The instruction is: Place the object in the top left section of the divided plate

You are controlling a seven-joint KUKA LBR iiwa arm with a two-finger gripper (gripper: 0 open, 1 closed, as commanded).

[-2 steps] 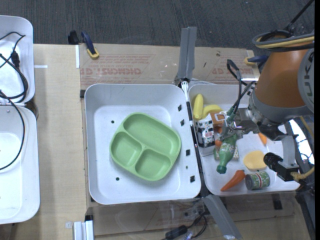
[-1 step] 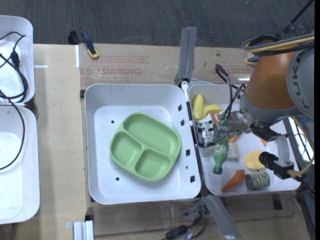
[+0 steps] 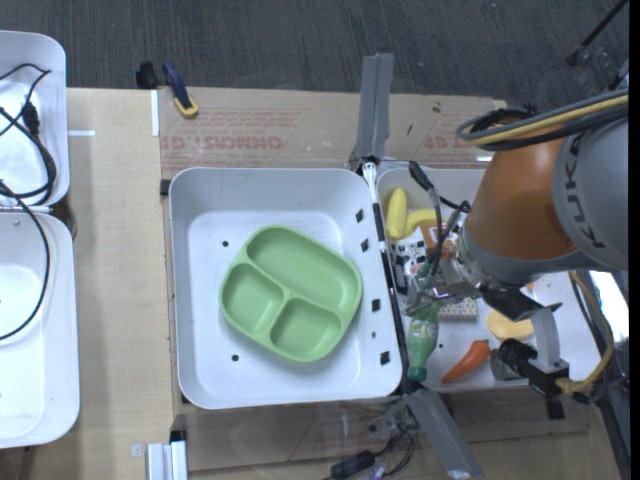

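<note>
- Left bin [image 3: 195,298]: holds a smooth green divided plate [image 3: 290,293], three sections.
- Right bin [image 3: 470,383]: green bottle [image 3: 421,340], yellow banana [image 3: 397,211], orange carrot [image 3: 466,361].
- Hand [image 3: 437,280]: state unclear, cannot tell.

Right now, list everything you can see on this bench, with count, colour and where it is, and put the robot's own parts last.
Divided plate: one, light green, three sections, in the left bin.
Left bin: one, white, centre of the bench.
Right bin: one, white, beside it under the arm.
Banana: one, yellow, top of the right bin.
Bottle: one, green, right bin by the divider.
Carrot: one, orange, lower right bin.
Yellow piece: one, right bin; cannot tell what it is.
Clamp: one, blue and yellow, bench's top left.
Arm: one, grey with orange band, over the right bin.
Gripper: one, dark, low among the right bin's items.
</note>
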